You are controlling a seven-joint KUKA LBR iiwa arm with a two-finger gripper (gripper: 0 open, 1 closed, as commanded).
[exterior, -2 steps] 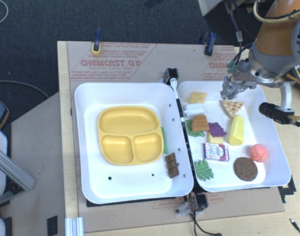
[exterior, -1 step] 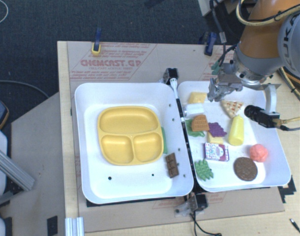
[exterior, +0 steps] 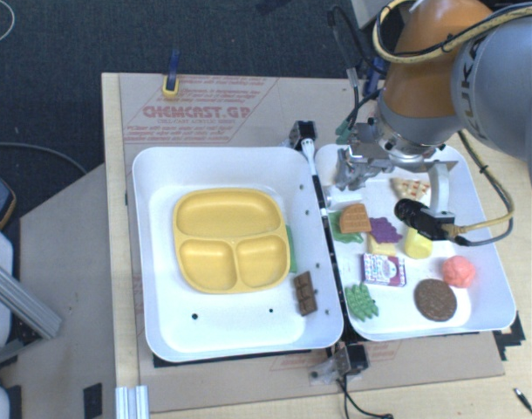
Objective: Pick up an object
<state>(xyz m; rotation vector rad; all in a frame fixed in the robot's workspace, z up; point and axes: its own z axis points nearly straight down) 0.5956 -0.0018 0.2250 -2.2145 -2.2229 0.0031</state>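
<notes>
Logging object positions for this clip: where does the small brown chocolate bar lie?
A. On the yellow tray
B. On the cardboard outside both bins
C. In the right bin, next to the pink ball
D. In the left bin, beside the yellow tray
D: the chocolate bar lies on the left bin's floor, just off the yellow tray's lower right corner.

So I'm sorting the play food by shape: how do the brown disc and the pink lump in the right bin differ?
The brown disc is dark brown, flat and round like a patty; the pink lump is light pink, rounded and bumpy. The disc looks wider, the lump smaller. The disc lies nearer the bin's front edge, the lump just behind it toward the right wall. Both rest loose on the floor of the right bin, close together, apart from the gripper.
</notes>
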